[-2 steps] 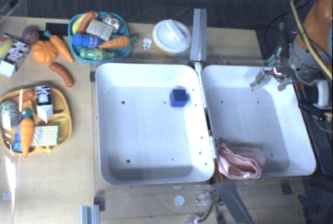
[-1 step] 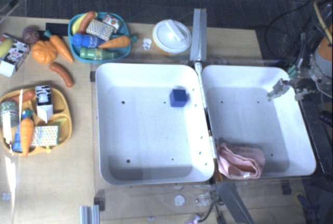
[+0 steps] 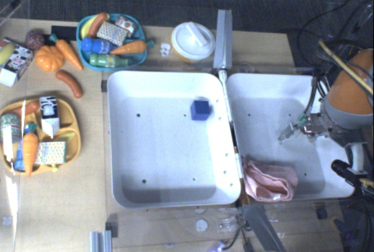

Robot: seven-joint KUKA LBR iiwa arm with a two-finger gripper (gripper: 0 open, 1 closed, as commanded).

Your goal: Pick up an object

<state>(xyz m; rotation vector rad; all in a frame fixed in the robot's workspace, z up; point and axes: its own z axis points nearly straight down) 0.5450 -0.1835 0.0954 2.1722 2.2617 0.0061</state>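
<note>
- I see my gripper (image 3: pixel 290 131) over the right bin's (image 3: pixel 263 93) middle; how far open, I cannot tell.
- Pink cloth (image 3: pixel 270 180) lies bunched in that bin's near-left corner, nearest target.
- Blue cube (image 3: pixel 200 109) sits in the left bin (image 3: pixel 146 186), farther off.

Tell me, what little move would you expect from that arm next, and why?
Probably a short drop toward the pink cloth. The gripper hangs over the right bin, and the cloth, crumpled in that bin's near left corner, is the closest thing to it. The blue cube lies across the divider in the left bin, a longer reach. Nothing sits between the fingers yet.
</note>
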